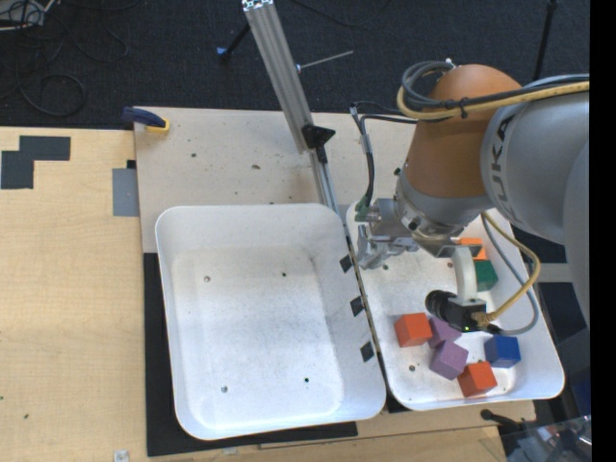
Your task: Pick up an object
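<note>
- two shallow white plastic bins sit side by side on the light wooden bench [67, 287]; the left bin [255, 320] holds only dark specks on its floor.
- the right bin [539, 378] carries small coloured blocks gathered toward its near right corner: an orange-red cube [413, 330], a purple cube [449, 359], a second orange-red cube [477, 379] by the near rim, and a blue cube [502, 350] close to the right rim.
- a green block [485, 275] and an orange piece [471, 250] lie farther back by the right edge, partly hidden behind the arm.
- a small black device with a green light [452, 310] hangs over the blocks on a cable and covers part of the purple pieces.
- a slanted aluminium rail [281, 65] rises from the bins' shared edge toward the far side of the bench.
- a blue-and-yellow clamp [144, 118] grips the bench's far left corner.
- the grey arm with its orange band [452, 152] bends in from the right, wrist pointing down over the right bin's far left part.
- the gripper [377, 248] sits just beside the shared rim, well apart from the cubes; whether it is parted or closed cannot be told, and nothing is seen in it.
</note>
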`<state>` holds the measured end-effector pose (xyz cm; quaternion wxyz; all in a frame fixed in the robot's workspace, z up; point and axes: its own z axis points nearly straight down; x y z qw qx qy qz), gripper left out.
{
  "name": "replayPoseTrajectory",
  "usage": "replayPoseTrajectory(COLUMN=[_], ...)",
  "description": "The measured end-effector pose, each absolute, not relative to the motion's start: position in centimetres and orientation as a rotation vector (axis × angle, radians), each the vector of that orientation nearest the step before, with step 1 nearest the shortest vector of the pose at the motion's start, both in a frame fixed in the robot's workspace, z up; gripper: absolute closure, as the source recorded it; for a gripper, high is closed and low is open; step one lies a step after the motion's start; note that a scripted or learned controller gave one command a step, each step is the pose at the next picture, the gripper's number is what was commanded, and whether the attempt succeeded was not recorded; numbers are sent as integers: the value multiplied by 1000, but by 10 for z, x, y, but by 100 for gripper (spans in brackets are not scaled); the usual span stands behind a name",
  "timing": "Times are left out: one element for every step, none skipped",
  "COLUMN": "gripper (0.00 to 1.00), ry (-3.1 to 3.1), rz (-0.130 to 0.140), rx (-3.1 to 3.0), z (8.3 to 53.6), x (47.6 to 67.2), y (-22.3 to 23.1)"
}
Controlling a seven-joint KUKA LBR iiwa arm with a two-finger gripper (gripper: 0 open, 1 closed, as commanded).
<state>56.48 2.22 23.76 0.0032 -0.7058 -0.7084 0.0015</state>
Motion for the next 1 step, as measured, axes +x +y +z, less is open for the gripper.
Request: replayPoseTrajectory(gripper=[100], ry=[-2220], rz=[6], rx=[-2214], z=[228], x=[568], y=[66])
